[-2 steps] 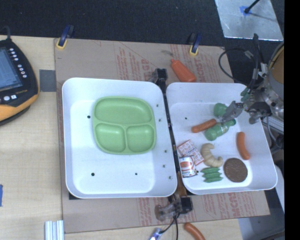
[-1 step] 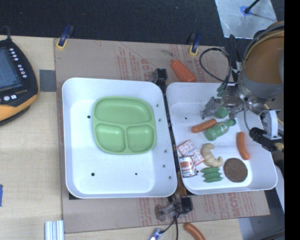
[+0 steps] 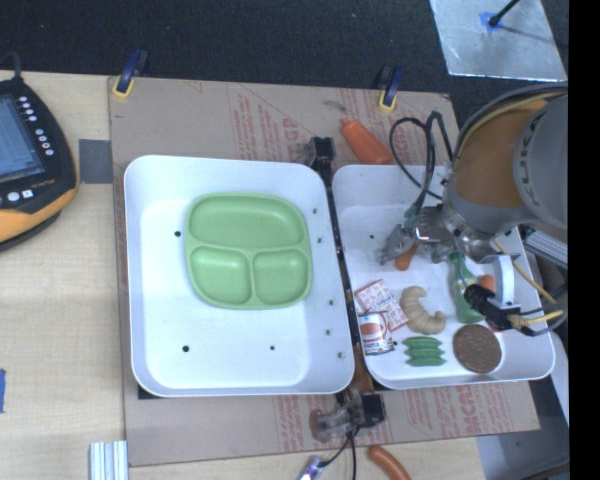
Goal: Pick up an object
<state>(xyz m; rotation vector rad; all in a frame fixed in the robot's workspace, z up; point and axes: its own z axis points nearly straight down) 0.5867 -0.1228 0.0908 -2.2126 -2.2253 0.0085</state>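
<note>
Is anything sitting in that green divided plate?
Empty: the green divided plate shows three bare compartments; it lies in the left bin.

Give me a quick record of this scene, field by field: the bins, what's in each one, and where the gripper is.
left bin: holds a green divided plate
right bin: holds a tan peanut-shaped piece, green pea pod, brown disc, small can, red-and-white packet
gripper: low over the right bin's upper part, beside a small orange piece
grasp: cannot tell
outside bins: orange object above the right bin
</note>
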